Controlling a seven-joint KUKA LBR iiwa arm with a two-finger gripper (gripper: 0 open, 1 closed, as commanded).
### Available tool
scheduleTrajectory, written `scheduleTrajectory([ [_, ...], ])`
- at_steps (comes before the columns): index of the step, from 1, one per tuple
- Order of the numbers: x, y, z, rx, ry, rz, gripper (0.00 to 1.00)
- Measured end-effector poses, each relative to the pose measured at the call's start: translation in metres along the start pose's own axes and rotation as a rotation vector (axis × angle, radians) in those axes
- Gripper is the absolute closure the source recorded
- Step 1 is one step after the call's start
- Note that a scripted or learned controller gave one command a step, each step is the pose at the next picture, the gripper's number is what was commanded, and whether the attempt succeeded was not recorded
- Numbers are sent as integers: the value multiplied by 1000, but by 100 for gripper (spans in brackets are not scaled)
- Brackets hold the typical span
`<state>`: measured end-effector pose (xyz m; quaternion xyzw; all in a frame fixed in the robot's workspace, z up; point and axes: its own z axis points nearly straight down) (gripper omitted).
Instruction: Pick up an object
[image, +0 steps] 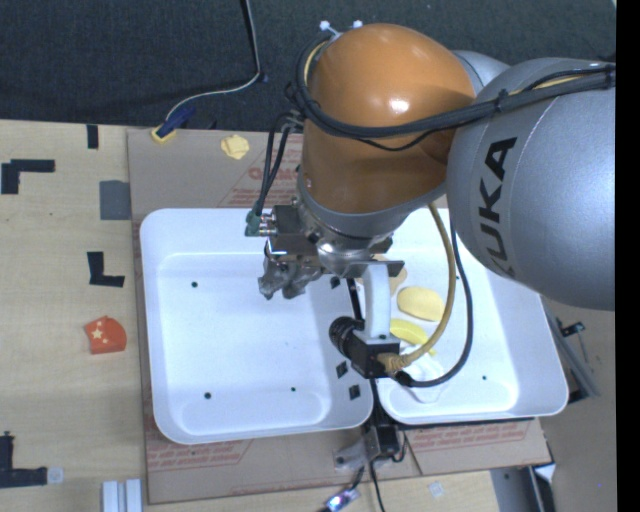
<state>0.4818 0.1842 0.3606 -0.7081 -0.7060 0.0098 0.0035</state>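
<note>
Over the left bin (180, 300), the gripper (283, 280) was seen; its state could not be told. Yellow pieces (418, 303) lay lengthwise left-to-right in the right bin (520, 380).

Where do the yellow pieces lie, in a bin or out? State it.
Both. Two yellow pieces lie inside the right bin beside the arm; a third yellow piece lies outside, on the cardboard.

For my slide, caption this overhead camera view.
KUKA arm reaches over two white bins; yellow pieces lie in the right one.
</note>
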Motion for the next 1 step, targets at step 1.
scheduleTrajectory([
  [1,52,1,81,-9,5,-7,100],
])
